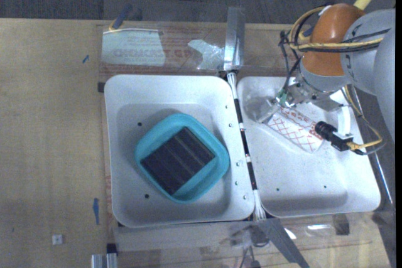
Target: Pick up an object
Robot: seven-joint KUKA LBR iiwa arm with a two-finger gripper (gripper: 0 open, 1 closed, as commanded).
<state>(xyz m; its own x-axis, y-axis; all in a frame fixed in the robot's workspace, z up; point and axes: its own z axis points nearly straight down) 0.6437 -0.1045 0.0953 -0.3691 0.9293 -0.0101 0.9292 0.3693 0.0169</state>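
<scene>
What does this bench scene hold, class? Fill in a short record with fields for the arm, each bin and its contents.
arm: grey with an orange band, reaching in from the right, over the right bin's far end
gripper: low over the right bin
left bin: teal container with a dark ribbed top
right bin: flat white packet with red lattice print, under the gripper

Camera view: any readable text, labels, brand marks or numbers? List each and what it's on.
None can be read for certain.
Taped plastic sheet on the bench behind the left bin: a row of faint reddish capital letters, too blurred to read.
Flat packet in the right bin, below the gripper: red criss-cross pattern, no legible words.
Teal container: no markings visible.
</scene>
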